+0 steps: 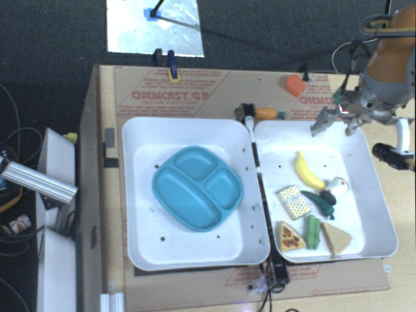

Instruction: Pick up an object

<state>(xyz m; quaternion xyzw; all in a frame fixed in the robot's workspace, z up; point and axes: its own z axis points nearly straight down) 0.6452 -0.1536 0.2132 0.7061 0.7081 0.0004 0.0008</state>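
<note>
My gripper [337, 123] hangs over the far right corner of the right bin [374, 174], its two fingers spread open with nothing between them. Below it in that bin lie a yellow banana [307, 171], a white and red small object [337, 187], a dark teal piece [318, 201], a patterned yellow square [294, 202], a pizza slice [291, 236], a green piece [313, 231] and a tan wedge [335, 238]. The banana is the closest thing to the gripper, lying apart from it toward the front.
The left bin [140, 174] holds a blue divided plate [197, 187]. A carrot-like orange toy [266, 114] and an orange block [295, 85] lie on the board behind the bins. Bare floor lies in the right bin's far half.
</note>
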